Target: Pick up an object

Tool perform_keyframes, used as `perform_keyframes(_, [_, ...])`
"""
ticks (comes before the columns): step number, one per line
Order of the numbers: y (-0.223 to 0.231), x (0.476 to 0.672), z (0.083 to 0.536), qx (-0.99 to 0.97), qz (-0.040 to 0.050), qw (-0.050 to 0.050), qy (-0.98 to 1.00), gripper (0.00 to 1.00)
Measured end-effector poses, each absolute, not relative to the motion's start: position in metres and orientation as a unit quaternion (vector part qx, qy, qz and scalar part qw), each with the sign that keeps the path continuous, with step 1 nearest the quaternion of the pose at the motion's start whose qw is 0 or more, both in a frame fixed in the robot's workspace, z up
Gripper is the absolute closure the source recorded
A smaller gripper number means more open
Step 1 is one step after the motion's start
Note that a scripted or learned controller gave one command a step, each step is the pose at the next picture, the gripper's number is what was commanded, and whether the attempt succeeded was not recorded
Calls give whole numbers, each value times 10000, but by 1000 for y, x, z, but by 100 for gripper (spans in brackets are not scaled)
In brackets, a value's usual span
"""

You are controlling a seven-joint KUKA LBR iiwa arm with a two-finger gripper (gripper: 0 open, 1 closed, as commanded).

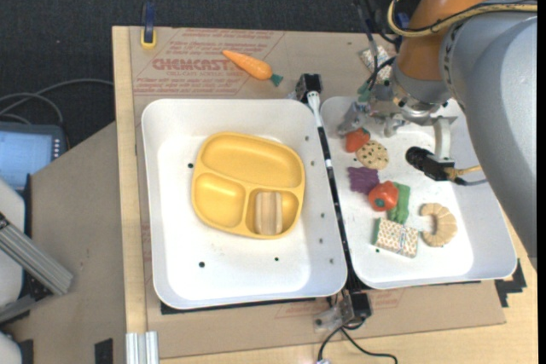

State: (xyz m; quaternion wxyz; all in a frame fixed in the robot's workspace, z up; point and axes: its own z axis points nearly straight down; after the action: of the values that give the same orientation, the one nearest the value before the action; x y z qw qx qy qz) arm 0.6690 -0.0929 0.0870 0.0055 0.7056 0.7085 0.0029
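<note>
My gripper [372,113] hangs low over the far left part of the right bin [478,256]. A small red piece [357,140] lies just below and in front of it, touching or nearly touching it. A round speckled cookie [372,154] sits beside the red piece. Nearer the front are a purple piece [363,179], a red pepper with a green part [386,195], a patterned block [397,238] and a tan curved pastry [438,223].
The left bin [166,209] holds a yellow divided plate [230,183] with a beige item [268,211] in one compartment. An orange carrot [247,64] lies on the cardboard behind the bins. A black-handled tool [309,86] rests at the bins' shared edge.
</note>
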Motion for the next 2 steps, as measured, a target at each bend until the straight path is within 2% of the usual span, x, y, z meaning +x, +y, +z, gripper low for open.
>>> perform_keyframes(1, [-93,612,84,7077,-17,-28,7065,0])
perform_keyframes(2, [-93,569,84,7078,-14,-27,7064,0])
